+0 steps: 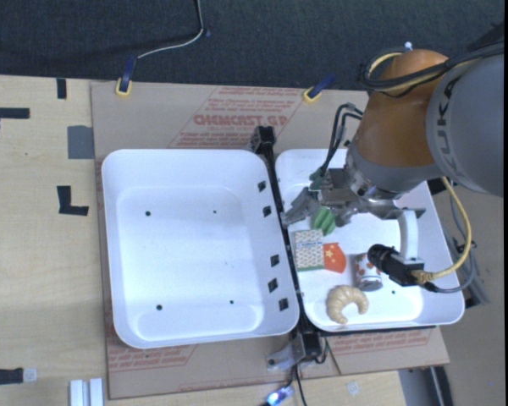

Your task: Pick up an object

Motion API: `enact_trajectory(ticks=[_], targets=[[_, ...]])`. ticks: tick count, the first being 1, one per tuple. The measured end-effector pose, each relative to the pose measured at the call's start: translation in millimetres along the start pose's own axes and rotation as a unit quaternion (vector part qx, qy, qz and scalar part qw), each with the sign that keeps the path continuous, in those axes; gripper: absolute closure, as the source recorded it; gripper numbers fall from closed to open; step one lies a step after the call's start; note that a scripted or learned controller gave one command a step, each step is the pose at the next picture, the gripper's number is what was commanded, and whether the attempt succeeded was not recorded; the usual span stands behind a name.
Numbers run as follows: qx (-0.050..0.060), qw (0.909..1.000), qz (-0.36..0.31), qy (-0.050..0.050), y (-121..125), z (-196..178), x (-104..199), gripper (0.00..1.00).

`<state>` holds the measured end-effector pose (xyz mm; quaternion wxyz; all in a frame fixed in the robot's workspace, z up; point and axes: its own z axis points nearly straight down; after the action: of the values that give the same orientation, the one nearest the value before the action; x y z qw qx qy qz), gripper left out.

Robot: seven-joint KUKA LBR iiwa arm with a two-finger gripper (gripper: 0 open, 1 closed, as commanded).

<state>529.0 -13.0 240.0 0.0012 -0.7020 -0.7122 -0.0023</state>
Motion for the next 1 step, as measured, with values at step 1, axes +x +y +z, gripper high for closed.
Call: enact_trajectory(ticks=[1], targets=[[0.002, 1.0000, 0.005, -0.002, 0.4, -7.3, -8.1, 1.00]])
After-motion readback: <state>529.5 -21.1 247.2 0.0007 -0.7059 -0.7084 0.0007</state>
